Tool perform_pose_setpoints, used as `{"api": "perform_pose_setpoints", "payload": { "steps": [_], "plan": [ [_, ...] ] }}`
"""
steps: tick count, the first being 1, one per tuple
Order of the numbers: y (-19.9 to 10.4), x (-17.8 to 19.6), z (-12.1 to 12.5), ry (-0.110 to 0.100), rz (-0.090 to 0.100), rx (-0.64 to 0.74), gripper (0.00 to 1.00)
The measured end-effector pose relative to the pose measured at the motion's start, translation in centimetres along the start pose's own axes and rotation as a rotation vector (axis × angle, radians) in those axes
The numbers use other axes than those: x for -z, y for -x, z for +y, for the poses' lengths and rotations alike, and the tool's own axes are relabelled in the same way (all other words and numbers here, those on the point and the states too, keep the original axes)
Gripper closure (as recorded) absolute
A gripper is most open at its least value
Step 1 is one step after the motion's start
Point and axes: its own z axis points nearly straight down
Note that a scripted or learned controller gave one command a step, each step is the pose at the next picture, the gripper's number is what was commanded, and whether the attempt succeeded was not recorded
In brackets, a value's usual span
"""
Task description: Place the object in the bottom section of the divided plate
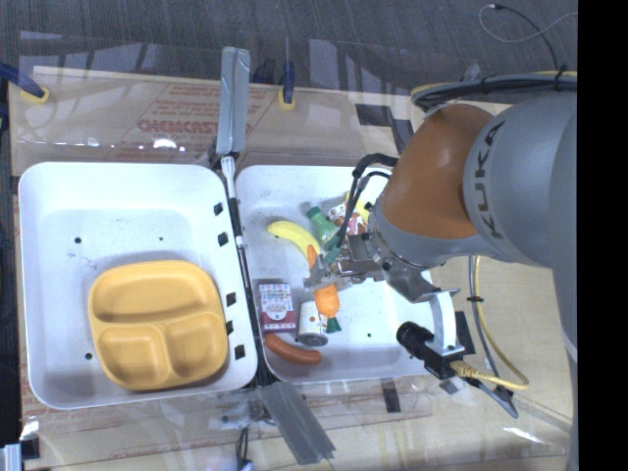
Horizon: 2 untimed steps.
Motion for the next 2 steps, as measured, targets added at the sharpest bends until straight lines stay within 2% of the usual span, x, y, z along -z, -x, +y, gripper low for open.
{"api": "perform_pose_setpoints", "payload": {
  "steps": [1,2],
  "plan": [
    [1.0,1.9,0.0,0.003,-0.002,0.187,1.0],
    [-4.9,1.9,3.6,0.003,-0.002,0.422,1.0]
  ]
}}
